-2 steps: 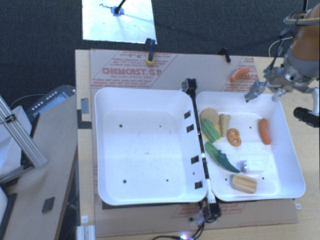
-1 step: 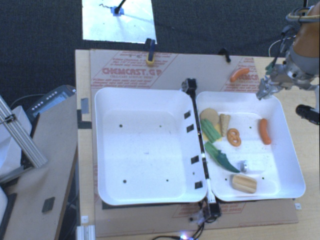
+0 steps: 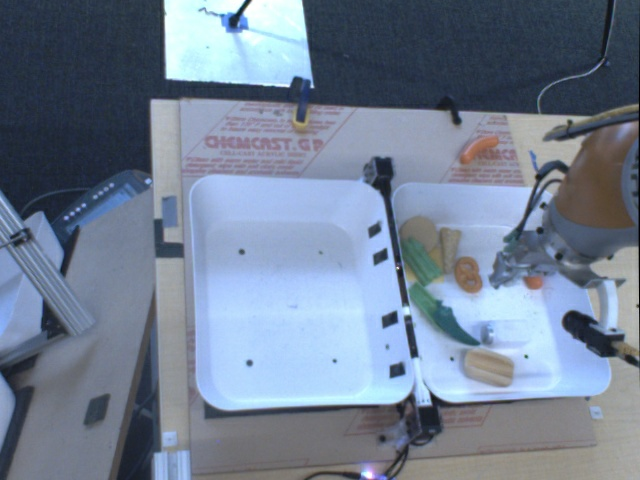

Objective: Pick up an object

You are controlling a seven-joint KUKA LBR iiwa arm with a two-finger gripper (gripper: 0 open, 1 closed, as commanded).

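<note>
Approach step: tool [image 3: 503, 271] low in right bin [image 3: 575, 383], grip state we cannot tell; orange slice [image 3: 467, 274] at its nine o'clock. Next: we descend, close.

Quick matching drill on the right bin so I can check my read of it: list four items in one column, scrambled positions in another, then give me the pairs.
Things:
1. orange ridged slice
2. tan block
3. dark green long piece
4. gripper

Places:
A. near front edge of the right bin
B. just right of the orange slice, low over the bin
C. beside the divider, lying diagonally
D. mid-bin, below the tan cone piece

Pairs: 1-D, 2-A, 3-C, 4-B
</note>
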